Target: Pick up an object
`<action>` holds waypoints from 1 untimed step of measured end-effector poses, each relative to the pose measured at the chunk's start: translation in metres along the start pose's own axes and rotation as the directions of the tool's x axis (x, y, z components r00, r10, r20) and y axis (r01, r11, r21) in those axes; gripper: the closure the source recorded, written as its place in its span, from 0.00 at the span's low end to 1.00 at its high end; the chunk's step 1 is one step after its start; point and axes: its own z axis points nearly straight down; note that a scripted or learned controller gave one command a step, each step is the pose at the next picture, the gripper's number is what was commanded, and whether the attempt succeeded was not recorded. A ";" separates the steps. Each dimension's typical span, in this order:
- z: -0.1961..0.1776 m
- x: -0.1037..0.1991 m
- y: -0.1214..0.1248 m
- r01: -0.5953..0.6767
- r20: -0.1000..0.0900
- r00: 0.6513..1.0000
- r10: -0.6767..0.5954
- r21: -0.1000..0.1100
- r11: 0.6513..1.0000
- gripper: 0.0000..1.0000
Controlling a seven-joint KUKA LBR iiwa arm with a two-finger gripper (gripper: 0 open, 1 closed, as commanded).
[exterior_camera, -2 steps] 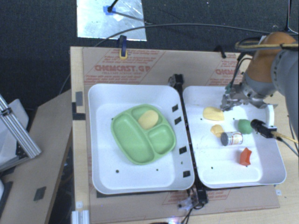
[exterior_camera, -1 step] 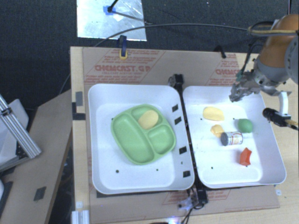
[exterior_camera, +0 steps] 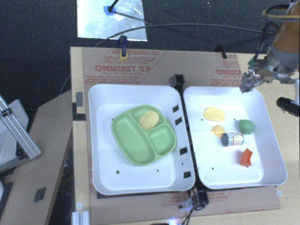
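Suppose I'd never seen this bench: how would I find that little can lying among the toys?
Start at the right-hand shallow white bin. Near its middle lies a small cylindrical can with a pale label, tipped on its side, against a small yellow-orange lump and below a round green ball. It alone looks metallic and labelled.

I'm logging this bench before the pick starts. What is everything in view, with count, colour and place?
Shallow white plastic bins: two, white, side by side on the bench.
Divided green plastic plate: one, green, left bin.
Pale yellow oval piece: one, in the plate's upper compartment.
Flat yellow piece: one, right bin, upper part.
Small orange-yellow chunk: one, right bin.
Small cylindrical can: one, lying beside the chunk.
Round green ball: one, right bin.
Red-orange piece: one, right bin, lower.
End effector: one, grey, above the right bin's far rim.
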 end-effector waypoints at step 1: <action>-0.013 0.000 0.001 0.001 -0.001 1.000 -0.001 0.004 1.000 1.00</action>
